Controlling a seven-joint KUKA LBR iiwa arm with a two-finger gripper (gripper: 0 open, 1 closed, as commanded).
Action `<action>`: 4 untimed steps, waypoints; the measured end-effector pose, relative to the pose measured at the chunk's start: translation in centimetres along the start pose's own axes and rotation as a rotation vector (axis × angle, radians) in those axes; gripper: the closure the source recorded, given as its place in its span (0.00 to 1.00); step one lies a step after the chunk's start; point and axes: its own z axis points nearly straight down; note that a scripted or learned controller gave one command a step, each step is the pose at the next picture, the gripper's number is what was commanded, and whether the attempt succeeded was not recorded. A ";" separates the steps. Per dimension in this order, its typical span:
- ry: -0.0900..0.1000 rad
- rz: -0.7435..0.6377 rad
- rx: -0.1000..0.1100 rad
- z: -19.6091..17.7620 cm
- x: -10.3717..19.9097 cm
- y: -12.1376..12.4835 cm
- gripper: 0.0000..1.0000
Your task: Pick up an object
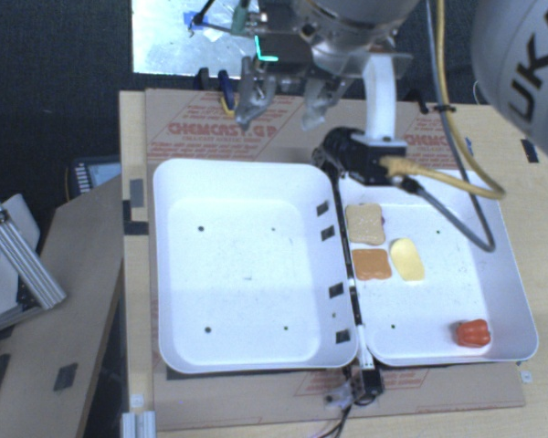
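Bench inventory, seen from above: two shallow white bins side by side on a printed cardboard sheet. Left bin [237,272], bare floor. Right bin [502,290], four items: pale tan bread-like slice [365,223] near the dividing edge; orange-brown square piece [372,264] just below it; pale yellow oval piece [406,259] just beside the square one; red-orange lumpy object [472,333] well apart, near the front right corner. Gripper [279,108] hangs above the cardboard behind the left bin's far rim, fingers spread apart, nothing between them; arm enters from upper right
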 end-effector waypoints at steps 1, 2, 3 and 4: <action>0.002 -0.004 -0.003 -1.2 0.0 0.0 1.00; 0.001 -0.005 -0.002 -1.1 0.1 0.0 0.00; 0.003 -0.008 -0.004 -2.3 0.1 0.0 1.00; 0.003 -0.009 -0.004 -2.2 0.1 0.0 0.00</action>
